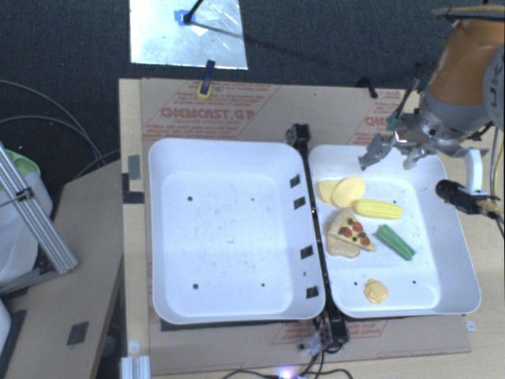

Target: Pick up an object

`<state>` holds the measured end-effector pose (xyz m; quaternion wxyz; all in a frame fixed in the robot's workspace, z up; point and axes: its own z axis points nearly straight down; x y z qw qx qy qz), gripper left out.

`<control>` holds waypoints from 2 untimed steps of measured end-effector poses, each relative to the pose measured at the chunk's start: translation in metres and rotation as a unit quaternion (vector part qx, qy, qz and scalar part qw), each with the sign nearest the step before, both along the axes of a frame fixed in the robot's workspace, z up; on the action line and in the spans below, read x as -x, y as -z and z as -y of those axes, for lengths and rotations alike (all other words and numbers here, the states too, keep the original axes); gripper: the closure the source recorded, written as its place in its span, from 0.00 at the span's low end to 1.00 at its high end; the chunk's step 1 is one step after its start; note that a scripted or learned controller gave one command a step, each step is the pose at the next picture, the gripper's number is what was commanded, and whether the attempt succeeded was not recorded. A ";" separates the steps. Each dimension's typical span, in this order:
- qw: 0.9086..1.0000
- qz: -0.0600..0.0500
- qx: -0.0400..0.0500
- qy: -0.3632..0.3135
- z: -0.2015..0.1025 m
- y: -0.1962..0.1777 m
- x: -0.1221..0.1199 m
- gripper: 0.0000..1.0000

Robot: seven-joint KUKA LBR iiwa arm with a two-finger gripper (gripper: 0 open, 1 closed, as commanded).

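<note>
The right bin [450, 235] holds several toy foods: a pale yellow chip-like piece [342, 190], a yellow corn cob [378, 208], a pizza slice [349, 234], a green pod [395, 242] and a small yellow lump [375, 292]. My gripper [392, 156] hangs above the bin's back edge, up and to the right of the yellow piece. Its two fingers are spread apart and nothing is between them.
The left bin [229, 227] lies beside the right one, with a black divider [312, 219] between them. A silvery sheet [188, 20] lies beyond the bench. A metal frame [28, 212] stands at the far left.
</note>
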<state>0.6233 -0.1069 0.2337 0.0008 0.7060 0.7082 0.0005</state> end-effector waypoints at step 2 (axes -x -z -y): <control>1.000 0.002 0.000 -0.003 -0.023 0.150 0.004 0.00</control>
